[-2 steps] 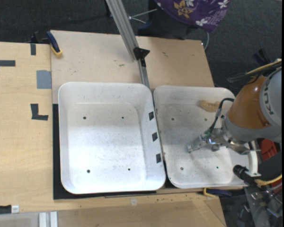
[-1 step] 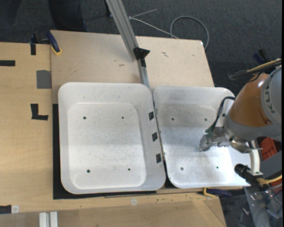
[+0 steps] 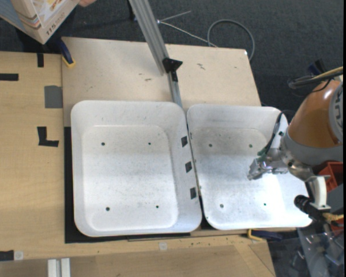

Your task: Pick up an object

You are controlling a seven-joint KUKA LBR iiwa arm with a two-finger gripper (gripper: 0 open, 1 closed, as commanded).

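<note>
Fingers (image 3: 257,169) over two bins (image 3: 127,111).

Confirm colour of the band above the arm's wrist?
Orange; the band sits above the grey wrist, seen in the overhead camera view over the right bin.

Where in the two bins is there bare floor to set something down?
The left bin has bare floor wall to wall. The right bin is bare along the divider side; its right side is crowded by the hand and arm.
</note>
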